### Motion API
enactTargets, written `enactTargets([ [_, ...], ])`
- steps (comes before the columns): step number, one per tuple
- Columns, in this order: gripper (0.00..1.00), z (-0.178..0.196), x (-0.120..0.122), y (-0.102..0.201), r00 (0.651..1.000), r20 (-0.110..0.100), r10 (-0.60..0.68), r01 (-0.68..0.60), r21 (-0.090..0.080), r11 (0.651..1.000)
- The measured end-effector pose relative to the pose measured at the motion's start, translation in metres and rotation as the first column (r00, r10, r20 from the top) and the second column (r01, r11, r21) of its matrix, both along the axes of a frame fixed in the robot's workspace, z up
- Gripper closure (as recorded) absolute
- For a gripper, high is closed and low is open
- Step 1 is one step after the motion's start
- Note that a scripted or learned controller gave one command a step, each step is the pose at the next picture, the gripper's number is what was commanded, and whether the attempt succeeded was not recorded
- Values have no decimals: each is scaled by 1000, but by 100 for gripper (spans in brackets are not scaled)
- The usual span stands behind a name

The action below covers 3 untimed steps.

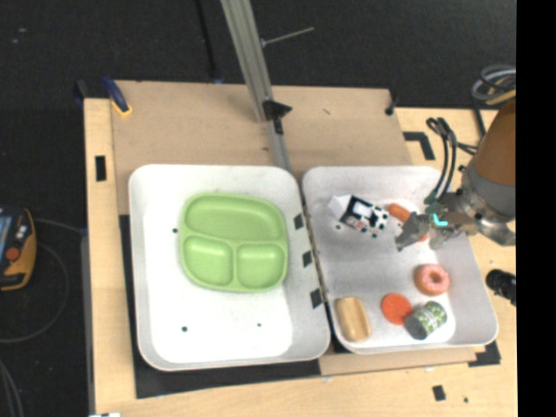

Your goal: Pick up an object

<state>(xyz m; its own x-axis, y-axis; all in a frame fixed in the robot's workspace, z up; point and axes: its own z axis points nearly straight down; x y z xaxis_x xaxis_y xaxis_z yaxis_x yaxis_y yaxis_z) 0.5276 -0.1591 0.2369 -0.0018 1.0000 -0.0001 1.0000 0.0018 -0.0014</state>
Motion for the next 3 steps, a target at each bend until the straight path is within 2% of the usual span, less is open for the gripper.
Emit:
enactTargets([
  [1,0,1,1,0,1000,3,0,0,-1,1000],
  [2,0,-46,7,-8,1000,0,-2,2,-1,1000],
  [3,0,-100,-3,-3,1000,-3,-2,2,0,1000],
])
